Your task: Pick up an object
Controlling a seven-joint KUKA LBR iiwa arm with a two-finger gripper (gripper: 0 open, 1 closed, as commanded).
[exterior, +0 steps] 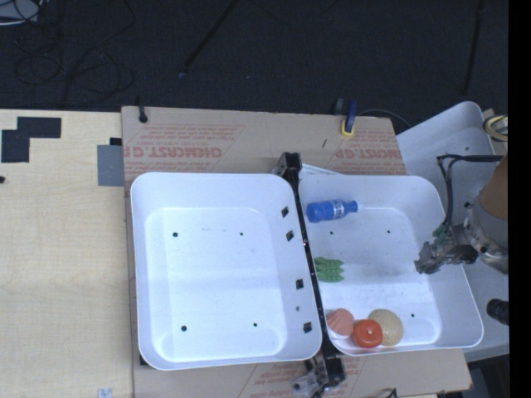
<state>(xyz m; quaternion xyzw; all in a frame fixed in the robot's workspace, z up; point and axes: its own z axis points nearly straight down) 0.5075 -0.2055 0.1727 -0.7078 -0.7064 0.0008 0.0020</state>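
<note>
In the right bin (415,191) a blue bottle (331,211) lies on its side near the far left corner. A small green object (328,269) rests by the left wall. At the near edge sit a pink round piece (339,321), a red round piece (367,333) and a tan round piece (387,325), close together. My gripper (432,258) hangs over the right side of this bin, well apart from all of them. Nothing shows between its fingers.
The left bin (158,197) sits beside the right one, joined by a black divider (300,239). Both rest on cardboard (216,143) over a wooden bench. Cables and the arm's body stand at the right edge.
</note>
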